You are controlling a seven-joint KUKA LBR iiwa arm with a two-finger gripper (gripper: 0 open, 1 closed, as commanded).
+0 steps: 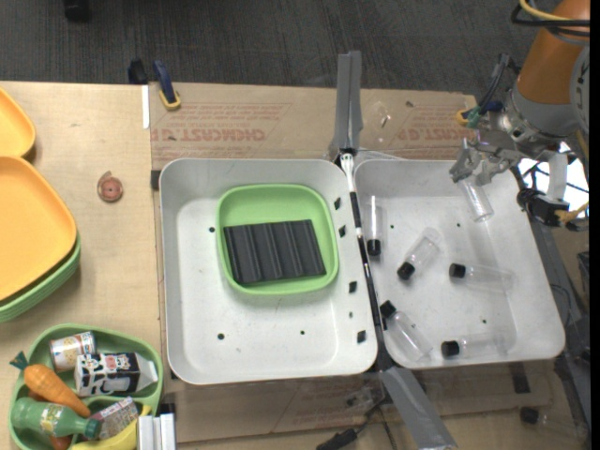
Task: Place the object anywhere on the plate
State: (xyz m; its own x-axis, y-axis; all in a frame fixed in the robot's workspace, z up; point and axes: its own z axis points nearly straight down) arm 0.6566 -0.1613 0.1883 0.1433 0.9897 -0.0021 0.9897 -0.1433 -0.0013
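End effector (pixel 475 170) clamps one vial (pixel 478 200); five vials (clear) lie below; one plate (pixel 277 242).

Even, diffuse overhead light fills the scene, bright without harshness. The two white bins (pixel 178 345) nearly wash out, their walls showing only faint grey shading. Left of the gripper (pixel 475 172), the green plate (pixel 277 204) casts a soft, short shadow. Just below the gripper, the clear vials (pixel 419 251) catch pale glints and blur into the floor. The dark carpet (pixel 281 17) above looks grainy; overall sharpness is modest.
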